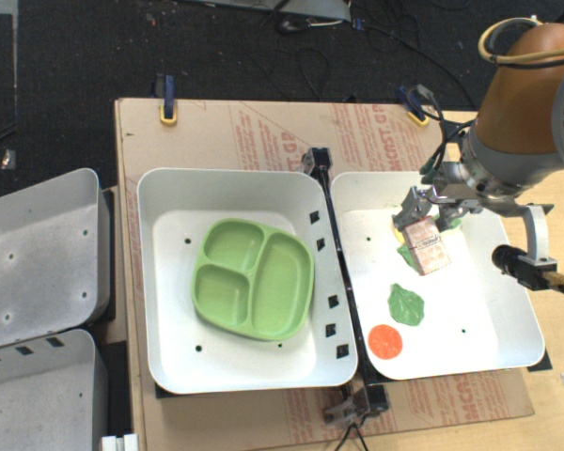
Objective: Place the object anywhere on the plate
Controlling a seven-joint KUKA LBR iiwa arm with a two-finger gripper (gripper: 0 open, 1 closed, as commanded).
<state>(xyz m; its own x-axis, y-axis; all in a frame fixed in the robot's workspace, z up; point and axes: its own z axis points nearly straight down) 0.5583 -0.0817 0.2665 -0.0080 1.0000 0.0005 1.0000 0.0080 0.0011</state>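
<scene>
A light green divided plate (255, 278) lies in the left bin (160, 205). In the right bin (508, 318), my gripper (430, 210) hangs over the upper middle. Directly under it and touching its tip is a small pink and white packet (427, 249), tilted, with a bit of yellow and green showing at its left edge. Whether the packet is gripped or only lies beneath the gripper is unclear. A green leaf-shaped piece (405, 304) and an orange round slice (385, 341) lie nearer the front of the same bin.
A black divider strip (336, 261) runs between the two bins. Clamps (168, 100) hold the cardboard base at the back. Spare white bins (38, 252) sit off to the left. The arm's orange band (526, 83) looms over the right bin's back corner.
</scene>
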